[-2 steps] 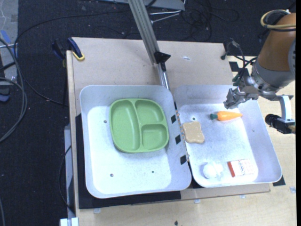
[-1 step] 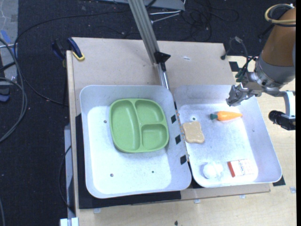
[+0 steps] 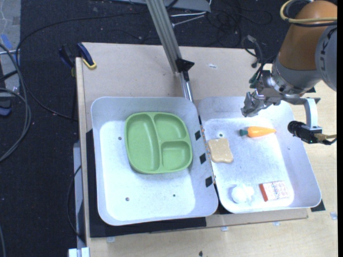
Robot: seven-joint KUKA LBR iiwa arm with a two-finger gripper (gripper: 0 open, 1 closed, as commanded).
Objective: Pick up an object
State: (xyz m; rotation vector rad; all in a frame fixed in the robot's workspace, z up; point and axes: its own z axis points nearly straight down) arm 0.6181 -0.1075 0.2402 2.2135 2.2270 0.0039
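Note:
My gripper [image 3: 250,108] hangs over the far edge of the right bin [image 3: 300,167], above and a little left of an orange carrot [image 3: 258,131] with a green end. Nothing shows between its fingers. A tan slice of bread [image 3: 220,150] lies near the bin's left side. At the near end sit a white round object [image 3: 241,193] and a small red and white carton [image 3: 275,190].
The left bin [image 3: 107,197] holds a green divided plate [image 3: 158,142]. A grey metal pole [image 3: 166,31] slants down from the top to the gap between the bins. Bare bench top lies beyond both bins.

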